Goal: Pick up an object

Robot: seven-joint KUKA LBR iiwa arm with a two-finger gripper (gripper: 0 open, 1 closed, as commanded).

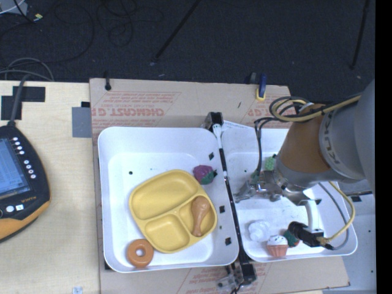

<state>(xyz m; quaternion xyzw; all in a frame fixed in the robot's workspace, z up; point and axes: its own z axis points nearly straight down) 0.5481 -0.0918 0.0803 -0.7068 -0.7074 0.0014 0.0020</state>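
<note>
My gripper [246,191] hangs low over the left part of the right bin [349,241], close to the divider between the bins. I see nothing held in it. In front of it in that bin lie a white lumpy object [258,229] and a small cupcake [277,245] with pale frosting. A green piece [269,162] peeks out behind the wrist, mostly hidden by the arm. The left bin [113,164] holds a yellow divided plate [160,195] with a brown drumstick [199,213] on it, an orange donut [140,252] and a purple fruit [204,174].
The grey and orange arm [318,149] covers much of the right bin's back half. A black divider rail [225,182] runs between the bins. A tablet-like controller [15,176] lies on the bench at far left.
</note>
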